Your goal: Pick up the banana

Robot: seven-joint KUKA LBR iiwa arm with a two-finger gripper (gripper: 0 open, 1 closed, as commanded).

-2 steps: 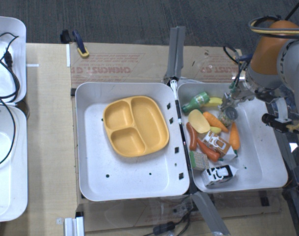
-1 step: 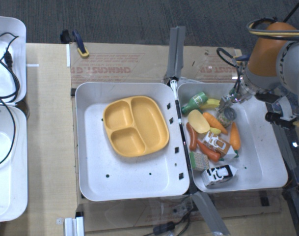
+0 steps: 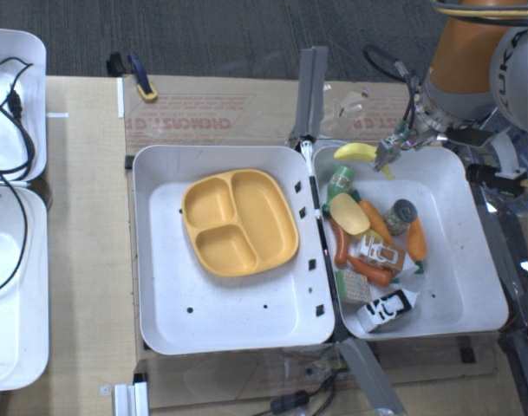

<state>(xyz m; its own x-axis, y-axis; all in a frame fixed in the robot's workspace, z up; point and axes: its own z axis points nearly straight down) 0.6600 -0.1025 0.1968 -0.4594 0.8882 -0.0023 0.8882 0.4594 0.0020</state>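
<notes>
Two shallow white bins sit side by side on the surface (image 3: 81, 232). The left bin (image 3: 159, 302) holds a yellow-orange plastic plate (image 3: 239, 221) with three compartments, rounded at its corners and smooth. The right bin (image 3: 472, 267) holds a crowded pile near its left wall: a green bottle (image 3: 339, 180), a pale yellow rounded piece (image 3: 348, 214), two orange carrots (image 3: 374, 217), a small dark-lidded jar (image 3: 402, 212), a red sausage-like piece (image 3: 342, 245), a clear wrapper (image 3: 376, 251) and a black-and-white packet (image 3: 387, 307). The banana (image 3: 354, 152) lies at the far left corner of the right bin, curved and bright yellow, resting against the back rim just above the green bottle. The pincer (image 3: 387, 156) hangs just beside the banana's right end, close to touching it; whether it is open or closed cannot be told, and nothing is seen gripped in it. The grey arm (image 3: 476, 50) with its orange band reaches in from the right. A grey divider post (image 3: 310, 94) stands between the bins at the back, and brown cardboard (image 3: 211, 115) lies behind them.
</notes>
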